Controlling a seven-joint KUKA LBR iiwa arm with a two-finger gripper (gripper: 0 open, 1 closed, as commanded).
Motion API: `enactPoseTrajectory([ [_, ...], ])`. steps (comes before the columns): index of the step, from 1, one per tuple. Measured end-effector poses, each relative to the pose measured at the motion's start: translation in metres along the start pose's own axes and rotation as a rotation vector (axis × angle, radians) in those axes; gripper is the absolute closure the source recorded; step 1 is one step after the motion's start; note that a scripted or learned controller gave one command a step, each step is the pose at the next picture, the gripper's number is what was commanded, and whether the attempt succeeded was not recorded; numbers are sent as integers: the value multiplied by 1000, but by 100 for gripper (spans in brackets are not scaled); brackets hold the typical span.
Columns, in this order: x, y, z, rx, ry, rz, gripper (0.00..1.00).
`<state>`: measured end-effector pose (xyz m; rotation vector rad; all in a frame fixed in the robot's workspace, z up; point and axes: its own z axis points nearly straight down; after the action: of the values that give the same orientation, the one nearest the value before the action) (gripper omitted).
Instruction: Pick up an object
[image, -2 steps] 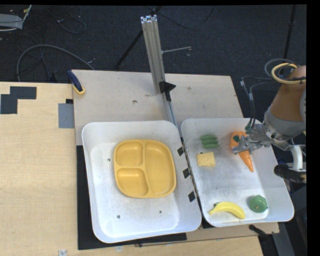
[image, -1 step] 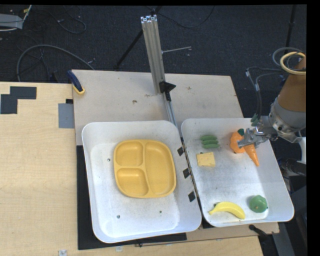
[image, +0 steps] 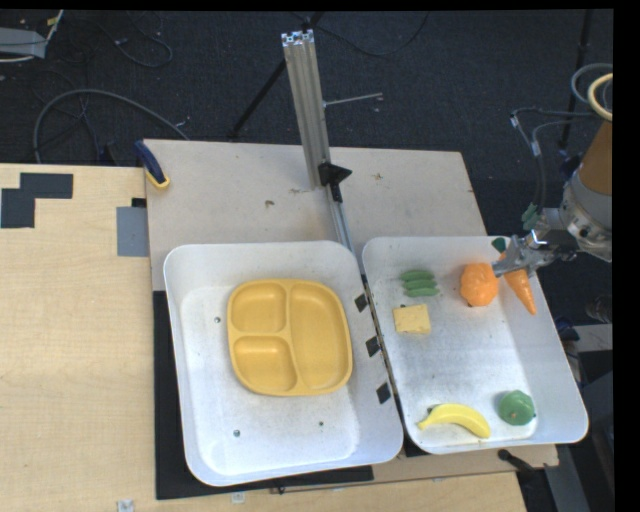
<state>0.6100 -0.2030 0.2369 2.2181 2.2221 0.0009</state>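
white bins (image: 200, 440) on wooden bench (image: 70, 350)

A yellow three-compartment plastic plate (image: 290, 336) lies in the left white bin (image: 200, 420). The right white bin (image: 470, 370) holds green pea pods (image: 420, 284), a yellow cube (image: 412, 320), an orange fruit (image: 479, 285), an orange carrot (image: 521, 290), a banana (image: 455, 419) and a green pepper (image: 516, 407). The end effector (image: 522, 250) hovers just above the carrot.

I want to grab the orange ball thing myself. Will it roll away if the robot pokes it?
Probably, yes. The orange looks round and sits on the flat floor of the right bin, so a nudge would likely send it rolling. The carrot beside it might stop it on that side. It looks smooth, so fingers could slip off.
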Motion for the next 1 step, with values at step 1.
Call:
enactPoseTrajectory([
  [1, 61, -2, 8, 6, 2, -2, 100],
])
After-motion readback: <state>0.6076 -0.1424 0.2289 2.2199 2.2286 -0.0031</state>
